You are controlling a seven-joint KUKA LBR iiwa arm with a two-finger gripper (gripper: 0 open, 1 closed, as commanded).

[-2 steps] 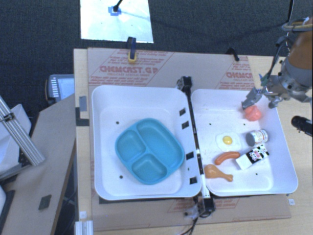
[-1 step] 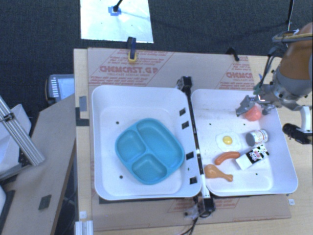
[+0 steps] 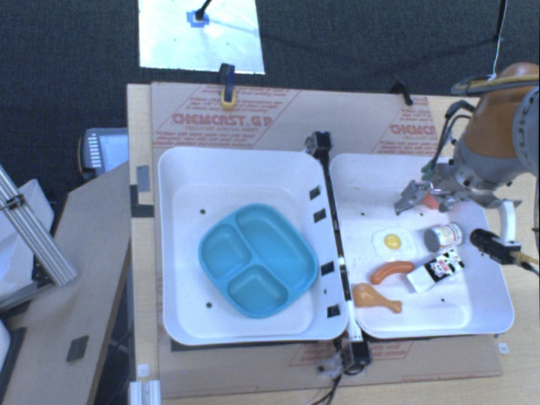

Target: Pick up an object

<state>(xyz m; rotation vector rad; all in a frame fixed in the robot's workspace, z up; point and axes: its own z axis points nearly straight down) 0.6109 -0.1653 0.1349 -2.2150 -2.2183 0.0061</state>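
Nearest, a toy drumstick (image 3: 376,297) lies by the right bin's (image 3: 472,321) front edge; the gripper (image 3: 419,196), fingers clenched on something red (image 3: 431,200), hangs near the back edge; lifting likely comes next.

Dark carpet floor (image 3: 67,49). Shiny white sheet (image 3: 201,24) lying on it, far up-left of gripper. Light wood bench (image 3: 93,251). Metal rail (image 3: 29,226) at far left.

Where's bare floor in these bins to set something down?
Left bin: bare strip behind the blue plate. Right bin: bare back-left corner, and front edge past the drumstick. Crowded around egg, sausage, can and gripper.
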